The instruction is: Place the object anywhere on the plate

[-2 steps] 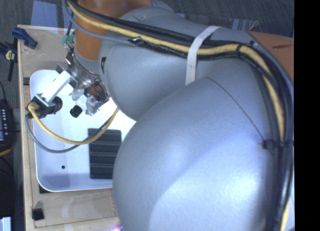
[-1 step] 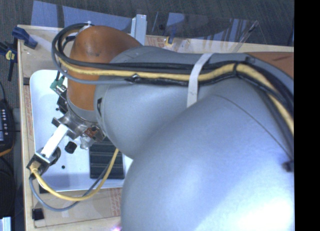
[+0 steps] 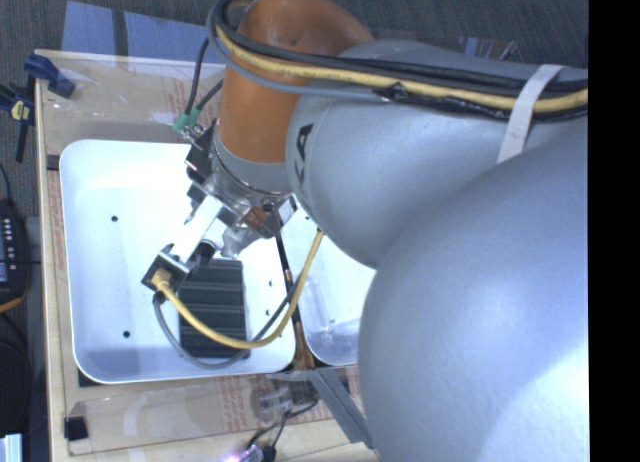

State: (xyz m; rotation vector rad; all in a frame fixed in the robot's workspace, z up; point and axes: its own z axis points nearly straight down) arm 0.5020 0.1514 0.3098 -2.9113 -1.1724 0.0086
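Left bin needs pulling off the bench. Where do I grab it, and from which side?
Probably the left bin by its raised rim, midway along the long wall on the view's left, coming from that side. The wall is bare there and stands up enough to pinch over. The arm overhangs the bin's right half, so that edge looks blocked.

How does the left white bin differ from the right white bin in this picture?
The left bin shows nearly whole, while the right bin shows just a small corner beneath the grey arm. The claw, with its yellow cable, hangs over the left bin, not the right bin. Both are shallow, white, and sit side by side.
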